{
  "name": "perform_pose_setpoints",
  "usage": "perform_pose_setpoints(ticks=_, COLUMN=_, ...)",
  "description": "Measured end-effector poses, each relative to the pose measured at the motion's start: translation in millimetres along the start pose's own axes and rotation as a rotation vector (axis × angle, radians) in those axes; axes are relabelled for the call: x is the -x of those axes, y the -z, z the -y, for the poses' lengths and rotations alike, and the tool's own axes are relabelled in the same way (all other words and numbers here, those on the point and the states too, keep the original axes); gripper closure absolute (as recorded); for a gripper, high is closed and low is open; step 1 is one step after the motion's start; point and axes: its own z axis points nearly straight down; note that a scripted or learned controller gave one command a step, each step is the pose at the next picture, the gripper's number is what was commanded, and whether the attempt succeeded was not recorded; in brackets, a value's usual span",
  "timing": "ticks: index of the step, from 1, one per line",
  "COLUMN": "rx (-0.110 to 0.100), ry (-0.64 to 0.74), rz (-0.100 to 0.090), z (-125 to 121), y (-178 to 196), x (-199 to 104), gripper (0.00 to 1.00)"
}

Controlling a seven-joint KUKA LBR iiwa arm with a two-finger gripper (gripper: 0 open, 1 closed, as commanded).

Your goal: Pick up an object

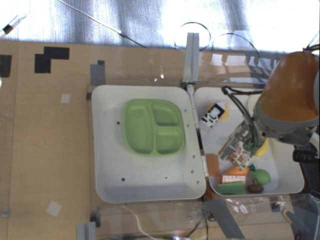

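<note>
Gripper [243, 143]: I see it low in the right bin [287, 184]; jaw state I cannot tell.
Patterned packet [239, 155]: directly beneath the gripper, touching or apart unclear.
Green tray [153, 127]: left bin [115, 184].

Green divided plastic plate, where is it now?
The green divided plastic plate lies flat in the left white bin, toward its upper right, beside the divider that separates it from the right white bin.

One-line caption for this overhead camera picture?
Robot arm lowers its pincer into a toy-filled bin beside a green plate.
</note>
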Motion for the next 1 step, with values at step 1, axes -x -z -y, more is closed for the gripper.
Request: perform_pose_setpoints(ticks=1, rx=0.002, ry=-0.06, rz=0.005, z=-11.0, y=33.3, x=41.2, gripper=1.0)
